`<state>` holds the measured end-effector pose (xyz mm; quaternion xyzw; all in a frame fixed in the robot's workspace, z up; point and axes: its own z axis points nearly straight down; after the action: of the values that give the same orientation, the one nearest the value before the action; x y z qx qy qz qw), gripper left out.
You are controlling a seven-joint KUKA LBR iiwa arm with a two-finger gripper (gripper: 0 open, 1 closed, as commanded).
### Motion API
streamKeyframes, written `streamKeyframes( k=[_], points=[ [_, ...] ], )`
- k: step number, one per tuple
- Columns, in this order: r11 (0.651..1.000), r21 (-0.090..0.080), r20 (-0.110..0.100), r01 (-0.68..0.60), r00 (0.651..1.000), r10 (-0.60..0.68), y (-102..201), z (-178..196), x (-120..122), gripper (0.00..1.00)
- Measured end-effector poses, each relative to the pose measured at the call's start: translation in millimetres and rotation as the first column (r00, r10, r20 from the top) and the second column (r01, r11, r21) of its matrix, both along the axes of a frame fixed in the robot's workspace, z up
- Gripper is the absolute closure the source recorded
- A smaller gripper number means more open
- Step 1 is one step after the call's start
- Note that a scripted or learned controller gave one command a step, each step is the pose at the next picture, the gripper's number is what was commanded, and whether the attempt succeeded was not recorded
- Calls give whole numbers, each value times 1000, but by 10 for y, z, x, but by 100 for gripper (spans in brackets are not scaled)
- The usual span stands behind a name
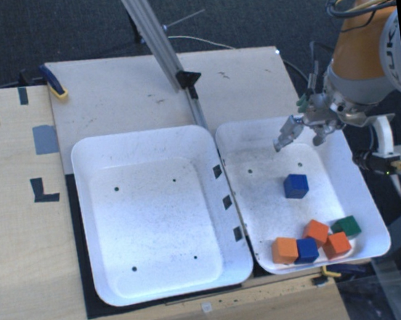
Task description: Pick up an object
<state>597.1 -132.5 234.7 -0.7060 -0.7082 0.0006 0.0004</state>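
The jaws (301,134) hang spread and empty over the right bin (259,157) – dropping here closes on nothing, the lone blue cube (295,185) sitting nearer the camera

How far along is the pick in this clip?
Nothing looks picked yet. The gripper is open over the far end of the right bin, with nothing between its fingers. The blue cube sits alone mid-bin; the other cubes cluster at the near edge. Still left: descend, close on one, and lift.
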Motion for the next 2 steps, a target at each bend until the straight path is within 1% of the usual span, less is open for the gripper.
streamKeyframes(
  k=[1,2],
  points=[
    [1000,3,-2,-6,1000,6,1141,-45,-157,0],
    [1000,-1,-7,5,1000,-5,898,-360,-610,0]
  ],
)
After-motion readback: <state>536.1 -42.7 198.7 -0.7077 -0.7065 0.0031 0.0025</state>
